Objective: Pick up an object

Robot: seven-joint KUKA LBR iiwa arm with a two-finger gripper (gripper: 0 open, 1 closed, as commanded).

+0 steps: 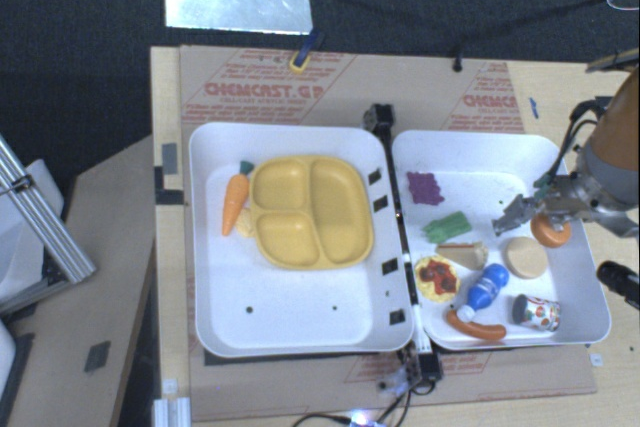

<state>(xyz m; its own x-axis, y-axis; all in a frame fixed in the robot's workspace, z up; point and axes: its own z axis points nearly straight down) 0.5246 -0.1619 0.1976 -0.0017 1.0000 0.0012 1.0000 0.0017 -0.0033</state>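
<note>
White bins: two shallow trays side by side on the surface (pixel 170 245); left bin (pixel 300 320) and right bin (pixel 470 160) meet at a dark centre seam.
Open room, left bin: bare floor along the near edge and the far-left corner — widest free space in view.
Open room, right bin: bare strip along the far wall and the far-right corner; the near half is crowded.
Left bin contents: yellow divided plate (pixel 305 212) mid-bin, carrot (pixel 233 203) just beside its left rim.
Right bin contents: purple piece (pixel 425 187), green piece (pixel 446 226), pizza slice (pixel 437 277), blue bottle (pixel 484 287), sausage (pixel 476 326), small printed cup (pixel 538 313), tan round bun (pixel 525 258), orange round object (pixel 551 231).
Tool: tool (pixel 515 212) low over the right side of the right bin, prongs pointing left — cannot tell its spread, nothing seen in it.
In the way: orange round object and bun just beside the tool.
Hard to make out: arm cut off at the right; orange object partly covered by it.
</note>
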